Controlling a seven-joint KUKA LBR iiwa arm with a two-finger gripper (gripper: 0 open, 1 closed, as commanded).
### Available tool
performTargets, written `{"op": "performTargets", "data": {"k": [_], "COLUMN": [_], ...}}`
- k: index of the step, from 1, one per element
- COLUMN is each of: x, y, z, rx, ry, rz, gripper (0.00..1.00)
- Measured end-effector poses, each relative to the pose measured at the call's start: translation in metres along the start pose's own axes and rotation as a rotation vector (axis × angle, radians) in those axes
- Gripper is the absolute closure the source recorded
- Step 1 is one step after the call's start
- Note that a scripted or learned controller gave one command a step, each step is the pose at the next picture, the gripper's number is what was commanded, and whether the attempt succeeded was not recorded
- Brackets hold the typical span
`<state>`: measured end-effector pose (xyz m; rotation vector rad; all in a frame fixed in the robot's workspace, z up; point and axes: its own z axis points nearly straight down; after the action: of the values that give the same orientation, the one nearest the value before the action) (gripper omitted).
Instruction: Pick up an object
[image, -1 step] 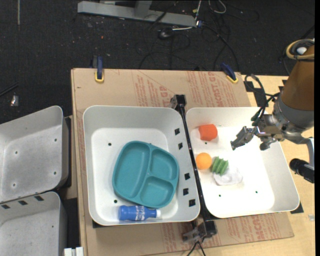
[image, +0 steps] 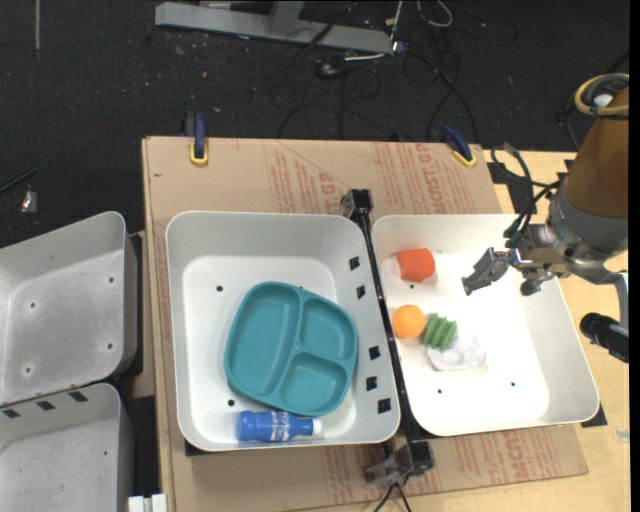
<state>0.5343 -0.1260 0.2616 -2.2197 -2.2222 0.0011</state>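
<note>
White wrapper (image: 457, 353) partly hidden beneath green object (image: 439, 329).

Orange ball (image: 408, 321) touching green piece (image: 440, 329), right bin (image: 560, 400)

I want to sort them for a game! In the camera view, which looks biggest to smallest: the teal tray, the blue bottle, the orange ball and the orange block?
1. teal tray, by far the largest.
2. blue bottle.
3. orange block and orange ball look about alike; I cannot rank them.
</note>
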Motion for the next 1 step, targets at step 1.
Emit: {"op": "performTargets", "data": {"k": [1], "x": [0.0072], "y": [-0.0053], "z": [0.0472], "rx": [0.004], "ry": [0.001], "rz": [0.002], "gripper": [0.0]}}
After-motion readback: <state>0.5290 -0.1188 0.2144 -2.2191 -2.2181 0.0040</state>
